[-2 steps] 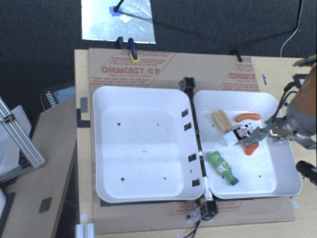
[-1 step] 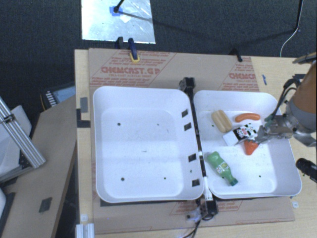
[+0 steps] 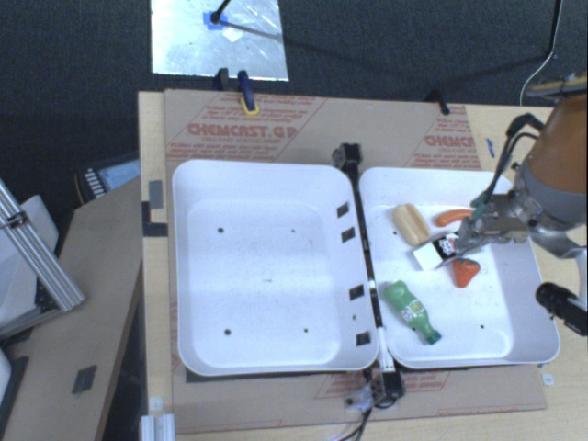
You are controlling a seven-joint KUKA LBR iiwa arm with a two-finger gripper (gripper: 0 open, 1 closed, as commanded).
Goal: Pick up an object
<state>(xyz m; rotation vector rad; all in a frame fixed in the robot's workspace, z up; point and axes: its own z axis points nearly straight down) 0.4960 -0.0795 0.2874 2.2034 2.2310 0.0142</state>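
Clearly the right bin (image 3: 524,338) carries all the goods: a tan bun (image 3: 411,223) near its left wall toward the far edge, an orange sausage (image 3: 452,217) just beside it, a white card (image 3: 432,252) with a black patch near the middle, a red strawberry (image 3: 466,272) just beside that card, and a green bottle (image 3: 412,310) lying flat toward the near left corner. The left bin (image 3: 266,274) sits alongside on the table (image 3: 303,122). All of these look like small toy pieces, likely light; the strawberry and sausage seem smooth and rounded, so they may slip, and would best be taken across the narrow middle. The card lies flat and thin, a poor target unless caught by an edge. The bottle appears stiff and could roll; its waist looks the surest place. The arm (image 3: 560,163) reaches in from the right edge, wrist bent down and leftward, with the pincer (image 3: 464,240) low over the card's black patch, between sausage and strawberry. Whether the pincer is released or clenched, I cannot tell, and nothing is seen held in it.
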